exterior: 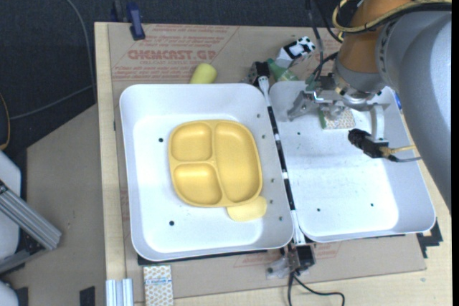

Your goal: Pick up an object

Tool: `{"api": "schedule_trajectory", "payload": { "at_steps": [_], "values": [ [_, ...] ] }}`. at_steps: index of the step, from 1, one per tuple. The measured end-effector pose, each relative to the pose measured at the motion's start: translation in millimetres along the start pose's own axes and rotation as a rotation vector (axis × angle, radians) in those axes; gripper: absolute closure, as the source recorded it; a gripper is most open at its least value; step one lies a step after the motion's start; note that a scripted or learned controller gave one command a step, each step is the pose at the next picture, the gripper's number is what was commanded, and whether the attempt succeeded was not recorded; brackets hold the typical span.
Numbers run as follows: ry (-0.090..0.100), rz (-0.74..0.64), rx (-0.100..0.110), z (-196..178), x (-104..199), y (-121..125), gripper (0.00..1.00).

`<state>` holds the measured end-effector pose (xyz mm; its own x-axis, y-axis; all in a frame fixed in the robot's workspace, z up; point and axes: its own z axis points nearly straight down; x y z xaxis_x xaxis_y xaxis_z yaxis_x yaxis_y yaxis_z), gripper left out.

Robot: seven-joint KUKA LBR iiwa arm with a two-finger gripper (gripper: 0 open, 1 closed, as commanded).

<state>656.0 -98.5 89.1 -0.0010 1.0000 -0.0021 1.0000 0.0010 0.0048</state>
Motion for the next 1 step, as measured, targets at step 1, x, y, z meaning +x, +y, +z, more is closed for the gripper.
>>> {"api": "schedule_trajectory", "payload": {
  "at_steps": [1],
  "values": [
    [-0.001, -0.001, -0.004, -0.1, -38.3, 13.2, 0.0]
  ]
}}
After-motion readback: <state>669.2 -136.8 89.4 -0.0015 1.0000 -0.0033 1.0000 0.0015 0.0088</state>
